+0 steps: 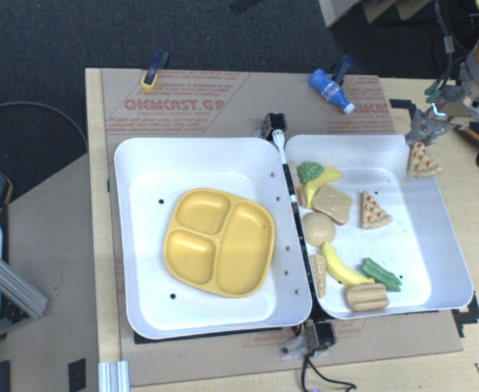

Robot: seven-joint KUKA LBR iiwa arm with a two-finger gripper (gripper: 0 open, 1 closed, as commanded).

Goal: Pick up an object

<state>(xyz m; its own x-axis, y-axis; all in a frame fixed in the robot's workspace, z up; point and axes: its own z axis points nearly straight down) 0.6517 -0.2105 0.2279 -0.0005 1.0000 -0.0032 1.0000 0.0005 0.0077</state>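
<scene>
- Left bin (pixel 141 170): white, holds a yellow tray (pixel 219 242) with three compartments, lying flat near the middle.
- Yellow clamp (pixel 152 72) on the board's far edge, left of centre.
- Black clip (pixel 274 126) at the far end of the seam between the bins.
- Right bin (pixel 435 243): toy food bunched along its left side.
- Broccoli (pixel 309 171) at the far left, touching a small banana (pixel 330 175).
- Toast (pixel 332 203) just in front of them, round bun (pixel 318 229) nearer still.
- Larger banana (pixel 342 268) in the near part, hot dog (pixel 366 297) at the near edge, green pepper (pixel 382 273) beside it.
- Pizza slice (pixel 374 211) alone mid-bin.
- Blue bottle (pixel 331 91) on the board beyond the right bin.
- Gripper (pixel 424 133) at the bin's far right corner, fingers closed narrow on a second pizza slice (pixel 421 161), which hangs below them over the rim.
</scene>
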